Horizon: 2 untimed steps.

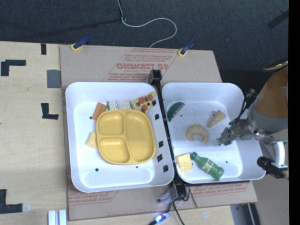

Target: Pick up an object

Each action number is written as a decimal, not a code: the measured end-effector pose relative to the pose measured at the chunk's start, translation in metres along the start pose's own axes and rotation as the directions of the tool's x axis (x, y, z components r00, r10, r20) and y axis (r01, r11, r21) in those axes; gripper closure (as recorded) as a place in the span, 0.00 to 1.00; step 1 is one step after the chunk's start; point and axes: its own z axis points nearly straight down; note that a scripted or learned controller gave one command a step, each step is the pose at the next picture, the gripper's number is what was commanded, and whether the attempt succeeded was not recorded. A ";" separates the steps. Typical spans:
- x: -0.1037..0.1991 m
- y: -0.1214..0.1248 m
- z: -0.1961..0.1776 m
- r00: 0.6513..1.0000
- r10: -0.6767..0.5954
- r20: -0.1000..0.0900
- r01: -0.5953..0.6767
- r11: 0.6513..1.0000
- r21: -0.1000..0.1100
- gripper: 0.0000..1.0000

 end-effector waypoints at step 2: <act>-0.008 0.007 -0.089 1.000 0.000 0.001 0.000 1.000 -0.001 1.00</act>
